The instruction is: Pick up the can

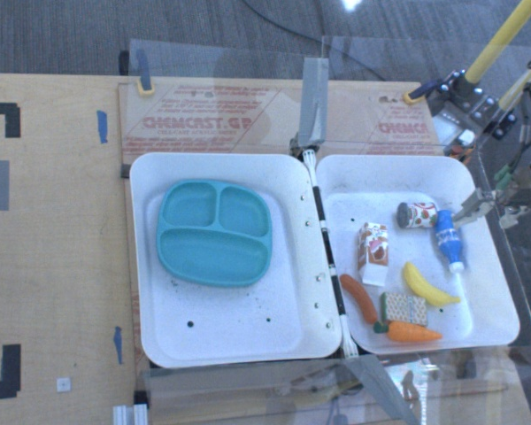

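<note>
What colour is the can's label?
Red and white, with a dark end, on the can lying on its side in the camera view.

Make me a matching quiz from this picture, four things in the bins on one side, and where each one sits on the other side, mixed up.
Things:
1. can
2. teal plate
3. banana
4. blue bottle

Places:
A. alone in the left bin
B. right bin, lying on its side at the far end, just left of the bottle's top
C. right bin, near the right wall, white cap pointing toward the near edge
D. right bin, just below the bottle's cap, above the orange carrot

Pairs: 1-B, 2-A, 3-D, 4-C
</note>
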